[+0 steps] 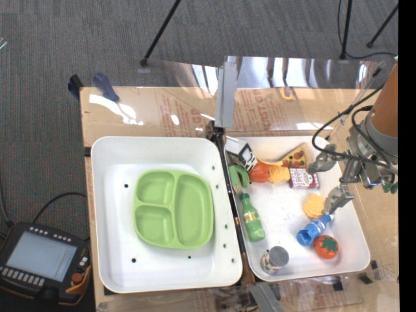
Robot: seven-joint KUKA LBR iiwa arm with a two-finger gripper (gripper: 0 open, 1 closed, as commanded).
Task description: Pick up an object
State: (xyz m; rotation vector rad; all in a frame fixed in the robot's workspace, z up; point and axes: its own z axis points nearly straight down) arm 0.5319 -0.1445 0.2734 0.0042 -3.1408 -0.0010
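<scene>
Nearest you, a small can (275, 259), a tomato (327, 246) and a blue bottle (313, 230) crowd the right bin (359, 236). The hand (338, 199) hovers above that bottle beside a yellow piece (314, 205); I cannot tell its spread. Descending, it may clip either neighbour and close on nothing.
</scene>
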